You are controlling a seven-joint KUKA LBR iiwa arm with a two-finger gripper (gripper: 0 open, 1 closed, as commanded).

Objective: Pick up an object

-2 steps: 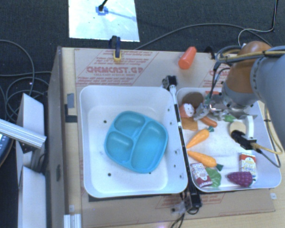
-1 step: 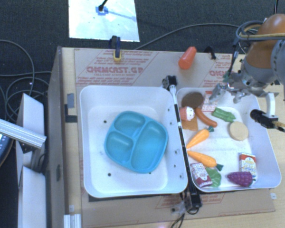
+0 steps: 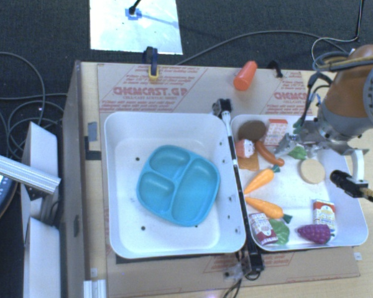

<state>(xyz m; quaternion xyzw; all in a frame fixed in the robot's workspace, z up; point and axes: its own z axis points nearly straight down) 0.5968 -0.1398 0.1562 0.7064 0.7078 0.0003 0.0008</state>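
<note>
Two white bins sit side by side on the table (image 3: 143, 82). Whether the tool (image 3: 292, 143) is open or closed cannot be told; it hovers low in the right bin (image 3: 354, 228). Just left of it lies a red sausage (image 3: 269, 154), just right a round tan biscuit (image 3: 312, 171). Below are two carrots (image 3: 259, 180), farther down a purple grape bunch (image 3: 314, 232). Far left, the left bin (image 3: 121, 141) holds a blue divided plate (image 3: 178, 184).
</note>
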